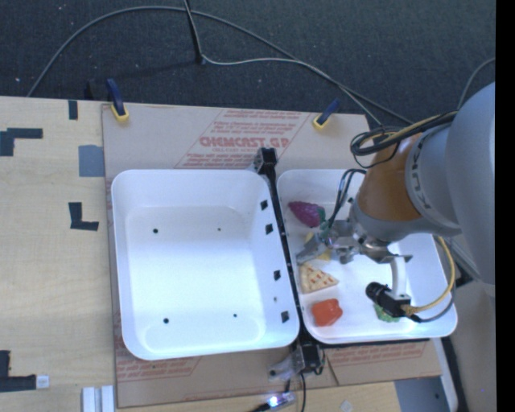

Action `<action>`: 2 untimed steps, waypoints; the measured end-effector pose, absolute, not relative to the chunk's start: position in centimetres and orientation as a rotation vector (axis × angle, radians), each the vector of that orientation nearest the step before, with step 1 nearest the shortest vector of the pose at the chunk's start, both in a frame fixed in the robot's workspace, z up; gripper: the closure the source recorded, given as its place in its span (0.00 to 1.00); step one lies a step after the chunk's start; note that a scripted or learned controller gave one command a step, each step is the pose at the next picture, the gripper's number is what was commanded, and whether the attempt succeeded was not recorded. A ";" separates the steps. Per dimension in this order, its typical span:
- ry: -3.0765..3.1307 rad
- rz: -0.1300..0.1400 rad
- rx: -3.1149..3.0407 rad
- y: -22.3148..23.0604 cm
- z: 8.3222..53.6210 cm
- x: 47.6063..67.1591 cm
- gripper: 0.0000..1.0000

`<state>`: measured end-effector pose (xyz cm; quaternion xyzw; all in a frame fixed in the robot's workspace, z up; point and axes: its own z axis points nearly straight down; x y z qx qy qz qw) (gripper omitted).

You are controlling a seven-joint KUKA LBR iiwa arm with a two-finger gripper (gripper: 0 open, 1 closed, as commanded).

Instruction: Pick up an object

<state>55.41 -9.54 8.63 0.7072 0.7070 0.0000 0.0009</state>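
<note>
Nearest the camera, at the bench's front edge, a black clamp point(299, 360) sat at the foot of the seam between the two bins. Left bin point(129, 241): shallow, white, with small dark holes dotting its floor. Right bin point(438, 326): shallow, white, touching the left one along a black divider strip point(278, 241). Contents of the right bin, front to back: one red block-like piece point(326, 312) near the front left corner; one tan waffle-patterned wedge point(317, 279) just behind it; a small green item point(388, 315) near the front right, partly hidden under a black cylindrical fitting point(383, 296) on the arm; one purple rounded piece point(305, 212) towards the back left. The gripper point(322, 244) hung low over the bin's left half, between the purple piece and the wedge, its metal parts ending just above the wedge; how far the jaws stood apart could not be told, and nothing could be made out between them. The arm point(451, 177), grey with an orange band point(386, 193), entered from the right, trailing black and yellow cables. Both bins rested on a brown cardboard sheet point(241, 137) printed with red lettering, pinned at its far edge by two yellow-and-blue clips point(117, 103). Beyond lay dark carpet point(322, 40) crossed by a grey cable point(121, 20).
</note>
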 end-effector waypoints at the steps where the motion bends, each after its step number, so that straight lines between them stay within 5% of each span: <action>1: 2.220 -0.001 2.218 -9.6 9.6 55.5 1.00; 2: 2.220 -0.001 2.219 -9.6 9.5 55.5 0.00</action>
